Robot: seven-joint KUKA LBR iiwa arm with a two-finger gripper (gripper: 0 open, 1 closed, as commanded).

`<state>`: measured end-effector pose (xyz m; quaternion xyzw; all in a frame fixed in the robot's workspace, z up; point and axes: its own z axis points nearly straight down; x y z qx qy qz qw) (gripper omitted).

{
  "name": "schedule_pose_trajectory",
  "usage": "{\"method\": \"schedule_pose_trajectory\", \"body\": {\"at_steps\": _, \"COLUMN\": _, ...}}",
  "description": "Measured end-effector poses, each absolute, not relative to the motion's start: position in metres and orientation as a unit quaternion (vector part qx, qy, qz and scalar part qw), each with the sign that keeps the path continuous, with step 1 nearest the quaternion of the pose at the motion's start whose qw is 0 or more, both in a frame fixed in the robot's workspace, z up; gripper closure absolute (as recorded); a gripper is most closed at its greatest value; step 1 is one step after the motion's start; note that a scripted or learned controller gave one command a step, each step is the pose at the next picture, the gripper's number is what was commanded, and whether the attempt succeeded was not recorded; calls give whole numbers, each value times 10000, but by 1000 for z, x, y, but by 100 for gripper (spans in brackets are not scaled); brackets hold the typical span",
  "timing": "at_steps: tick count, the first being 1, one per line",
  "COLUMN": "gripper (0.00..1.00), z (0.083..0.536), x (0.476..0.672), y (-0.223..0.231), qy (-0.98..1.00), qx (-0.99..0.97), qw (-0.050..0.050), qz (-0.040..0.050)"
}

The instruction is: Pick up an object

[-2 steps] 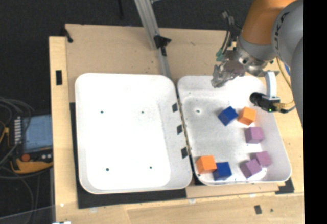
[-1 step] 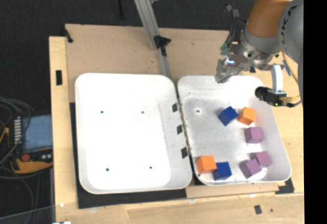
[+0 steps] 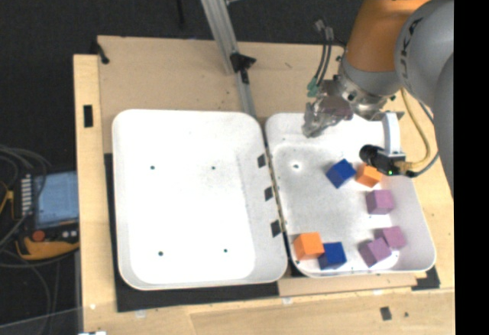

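The tool (image 3: 317,121) hangs over the far left corner of the right bin (image 3: 306,196), and whether it is clenched or released cannot be told. Nearest it, a blue cube (image 3: 341,173) sits turned cornerwise, with no long axis. A small orange cube (image 3: 369,177) lies just beside it. No writing can be read.

Seven small blocks lie loose in the right bin (image 3: 306,142): a blue block (image 3: 341,173) and an orange block (image 3: 369,177) near its middle, with a purple block (image 3: 380,201) just below them. At the near edge an orange cube (image 3: 309,245) touches a blue cube (image 3: 332,255), and two purple cubes (image 3: 374,251) (image 3: 393,236) sit together by the corner.
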<state>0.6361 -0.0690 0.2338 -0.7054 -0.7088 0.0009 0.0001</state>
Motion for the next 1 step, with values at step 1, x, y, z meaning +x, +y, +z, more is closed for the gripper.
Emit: {"method": "schedule_pose_trajectory", "body": {"at_steps": 1, "gripper": 100, "z": 225, "x": 615, "y": -23, "qy": -7089, "qx": -7053, "qw": 4, "qz": 6}}
